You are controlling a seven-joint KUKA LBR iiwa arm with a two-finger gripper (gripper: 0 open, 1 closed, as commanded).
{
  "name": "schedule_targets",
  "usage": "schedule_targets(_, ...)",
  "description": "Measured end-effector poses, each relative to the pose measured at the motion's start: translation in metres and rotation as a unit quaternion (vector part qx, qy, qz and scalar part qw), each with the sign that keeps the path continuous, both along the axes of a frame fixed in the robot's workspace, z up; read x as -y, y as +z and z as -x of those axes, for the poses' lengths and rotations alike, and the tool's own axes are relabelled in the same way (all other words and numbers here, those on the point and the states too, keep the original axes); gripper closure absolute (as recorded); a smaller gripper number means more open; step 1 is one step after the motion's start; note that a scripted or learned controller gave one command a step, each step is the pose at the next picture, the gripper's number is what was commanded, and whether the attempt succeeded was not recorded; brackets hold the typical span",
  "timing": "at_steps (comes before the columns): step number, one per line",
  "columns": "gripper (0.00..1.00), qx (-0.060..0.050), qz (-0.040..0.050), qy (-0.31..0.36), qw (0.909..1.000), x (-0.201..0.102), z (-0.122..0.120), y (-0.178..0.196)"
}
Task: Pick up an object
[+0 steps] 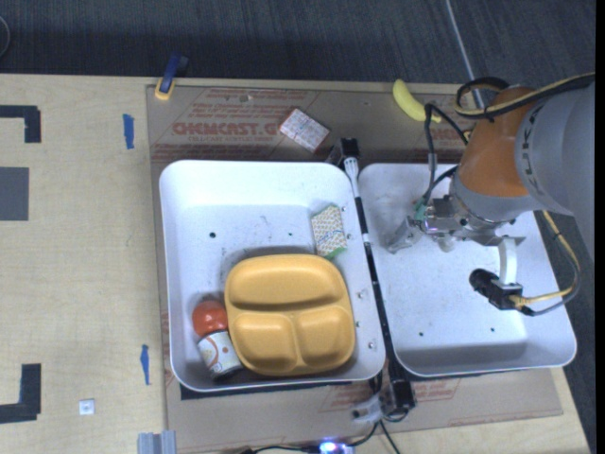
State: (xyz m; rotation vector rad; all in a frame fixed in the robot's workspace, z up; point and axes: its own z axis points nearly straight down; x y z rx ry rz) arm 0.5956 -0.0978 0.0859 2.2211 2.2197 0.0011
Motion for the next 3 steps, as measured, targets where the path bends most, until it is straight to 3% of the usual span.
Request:
schedule_targets(1, 0.0, 0.001, 0.0002, 0.0, 1.0, 0.009, -0.01, 0.0)
schedule_targets(2, 0.0, 0.001, 0.0003, 0.001, 1.0, -0.003, -0.021, 0.0)
schedule_targets(3, 0.0, 0.001, 0.0007, 0.0, 1.0, 0.051, -0.032, 0.0)
